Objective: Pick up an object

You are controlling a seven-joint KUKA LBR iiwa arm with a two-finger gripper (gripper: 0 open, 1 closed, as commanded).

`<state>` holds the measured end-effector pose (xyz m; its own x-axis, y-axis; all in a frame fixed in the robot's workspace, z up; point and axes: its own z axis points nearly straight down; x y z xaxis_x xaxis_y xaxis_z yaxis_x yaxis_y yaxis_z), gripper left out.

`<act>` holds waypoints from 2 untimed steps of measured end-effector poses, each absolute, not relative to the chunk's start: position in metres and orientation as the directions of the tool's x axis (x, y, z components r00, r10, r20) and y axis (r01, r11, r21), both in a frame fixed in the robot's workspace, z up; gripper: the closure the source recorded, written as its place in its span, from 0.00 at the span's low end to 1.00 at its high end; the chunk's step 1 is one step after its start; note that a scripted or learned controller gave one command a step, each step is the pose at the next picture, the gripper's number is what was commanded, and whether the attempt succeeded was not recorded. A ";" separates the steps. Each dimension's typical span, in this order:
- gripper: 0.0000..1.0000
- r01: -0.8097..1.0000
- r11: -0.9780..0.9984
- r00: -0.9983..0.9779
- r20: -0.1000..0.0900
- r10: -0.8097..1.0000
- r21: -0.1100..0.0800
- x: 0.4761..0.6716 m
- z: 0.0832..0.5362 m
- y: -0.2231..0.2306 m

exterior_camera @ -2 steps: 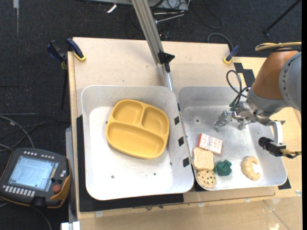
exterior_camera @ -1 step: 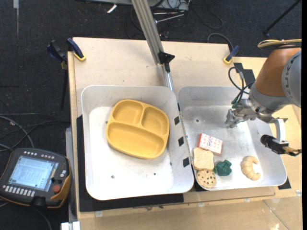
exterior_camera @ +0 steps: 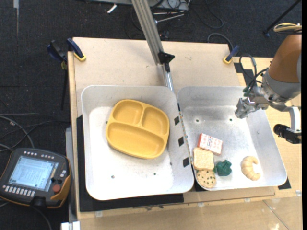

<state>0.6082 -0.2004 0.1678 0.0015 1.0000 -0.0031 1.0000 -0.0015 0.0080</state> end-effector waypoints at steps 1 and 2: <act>1.00 1.000 0.002 -0.002 -0.002 1.000 0.007 0.607 0.212 -0.196; 1.00 1.000 0.003 -0.003 -0.002 1.000 0.007 0.609 0.256 -0.196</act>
<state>0.6085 -0.1962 0.2558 -0.0028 1.0000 -0.0024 1.0000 0.0028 0.0067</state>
